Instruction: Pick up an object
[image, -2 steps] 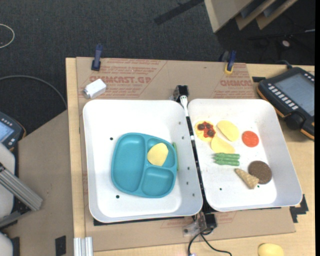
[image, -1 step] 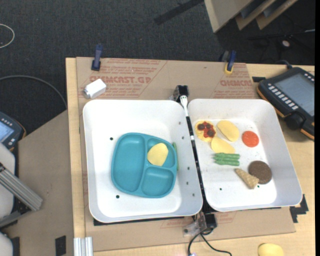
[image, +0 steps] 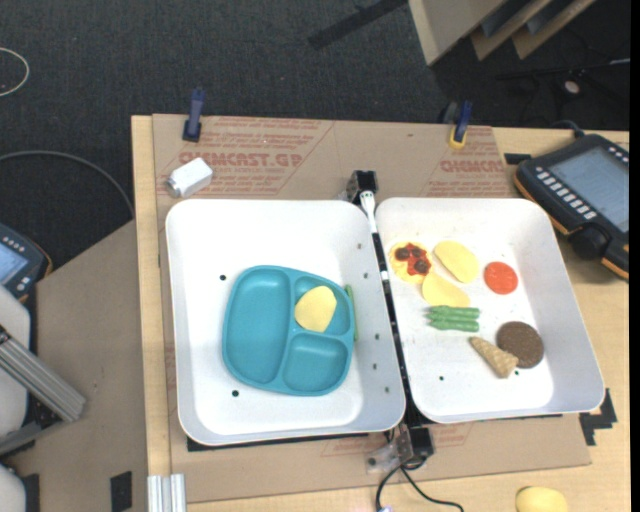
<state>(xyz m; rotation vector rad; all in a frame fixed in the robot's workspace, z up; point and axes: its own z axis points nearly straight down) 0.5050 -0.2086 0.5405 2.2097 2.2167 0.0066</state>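
In the right bin (image: 560, 390) lie several toy food pieces: a pizza slice with dark spots (image: 411, 259), a yellow chip (image: 456, 260), a second yellow piece (image: 444, 291), a red tomato slice (image: 500, 277), green beans (image: 454, 318), a brown cookie (image: 520, 343) and a tan cone-shaped wedge (image: 492, 355). The left bin (image: 200, 380) holds a teal divided plate (image: 287, 329) with a yellow piece (image: 315, 308) in its upper right compartment.
A black handheld pendant (image: 585, 195) lies on the bench right of the bins. Two clamps (image: 193, 113) (image: 460, 122) hold the cardboard's far edge, and a small white block (image: 190, 177) sits near the left bin's far corner. A yellow object (image: 540, 499) lies at the bottom right.
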